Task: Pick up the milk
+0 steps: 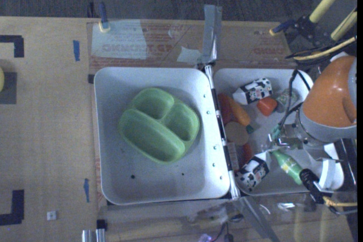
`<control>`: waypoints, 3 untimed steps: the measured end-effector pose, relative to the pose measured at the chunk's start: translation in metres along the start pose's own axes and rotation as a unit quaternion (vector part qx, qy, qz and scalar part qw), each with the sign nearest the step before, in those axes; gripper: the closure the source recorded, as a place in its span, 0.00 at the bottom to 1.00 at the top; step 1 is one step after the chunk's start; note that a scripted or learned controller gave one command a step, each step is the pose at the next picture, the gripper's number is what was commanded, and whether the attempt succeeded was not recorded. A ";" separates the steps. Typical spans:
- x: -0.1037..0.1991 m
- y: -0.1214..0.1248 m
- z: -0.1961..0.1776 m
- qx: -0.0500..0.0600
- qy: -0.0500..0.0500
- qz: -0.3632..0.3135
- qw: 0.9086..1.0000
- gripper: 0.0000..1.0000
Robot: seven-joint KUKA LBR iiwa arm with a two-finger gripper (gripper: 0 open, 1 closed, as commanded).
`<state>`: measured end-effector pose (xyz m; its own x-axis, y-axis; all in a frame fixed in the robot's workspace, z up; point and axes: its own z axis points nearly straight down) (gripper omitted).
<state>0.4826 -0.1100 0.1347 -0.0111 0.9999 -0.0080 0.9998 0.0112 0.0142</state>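
Two cow-patterned milk cartons lie in the right bin. One milk carton is near the bin's far side, the other milk carton is in the near left corner. The grey arm with its orange band hangs over the bin's right half. My gripper is low between the two cartons, to their right, just above a green bottle. Neither carton touches it.
An orange carrot, a red piece, a brown round piece and a small red item lie in the right bin. The left bin holds a green divided plate. Cables and yellow bars stand at the far right.
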 end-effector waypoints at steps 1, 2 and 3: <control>0.059 -0.001 -0.050 0.004 0.005 -0.229 0.973 1.00; 0.004 0.001 -0.230 0.004 0.005 -0.279 0.960 1.00; -0.001 -0.002 -0.078 0.006 0.005 -0.161 0.987 1.00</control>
<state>0.4794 -0.1105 0.2130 -0.3283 0.9446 0.0000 0.9446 0.3283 -0.0001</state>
